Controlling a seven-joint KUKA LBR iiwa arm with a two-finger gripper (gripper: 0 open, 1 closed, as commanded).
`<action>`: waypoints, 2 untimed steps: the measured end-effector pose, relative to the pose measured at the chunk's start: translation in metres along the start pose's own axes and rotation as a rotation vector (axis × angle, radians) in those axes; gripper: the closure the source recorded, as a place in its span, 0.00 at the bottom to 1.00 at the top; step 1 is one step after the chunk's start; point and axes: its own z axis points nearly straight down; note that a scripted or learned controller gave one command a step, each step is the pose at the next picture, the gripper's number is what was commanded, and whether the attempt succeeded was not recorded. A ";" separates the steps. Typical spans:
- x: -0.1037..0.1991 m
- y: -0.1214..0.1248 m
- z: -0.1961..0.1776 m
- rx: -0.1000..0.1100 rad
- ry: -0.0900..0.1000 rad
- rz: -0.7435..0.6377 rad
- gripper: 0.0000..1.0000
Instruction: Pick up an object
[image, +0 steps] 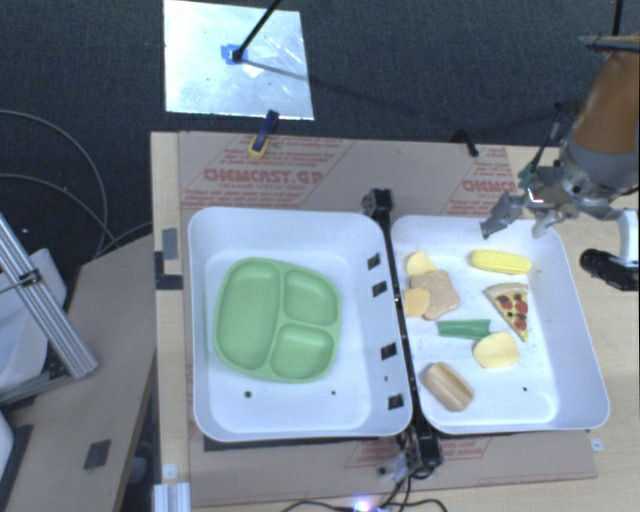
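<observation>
Camera view: grey arm with orange band comes in at upper right of the frame. Its two-finger gripper hangs over the far edge of the right shallow white bin, fingers spread apart, nothing between them. One dark fingertip sits lower left, the other looks blurred, hard to read exactly.

Right bin contents: yellow toy corn cob just below the gripper, apart from it; pizza slice toy right of centre; small yellow wedge touching a tan cracker-like piece near the bin's left wall; green bean-shaped piece in the middle; pale yellow lump just below it; brown hot-dog bun toy at lower centre.

Left shallow white bin holds a green three-compartment plastic tray, lying flat. Both bins rest on a brown cardboard sheet. Shiny metal plate lies at upper left of the frame.
</observation>
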 end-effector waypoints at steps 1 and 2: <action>-0.053 -0.021 0.132 -0.014 -0.005 -0.001 0.00; -0.055 0.009 0.148 -0.003 0.000 -0.002 0.00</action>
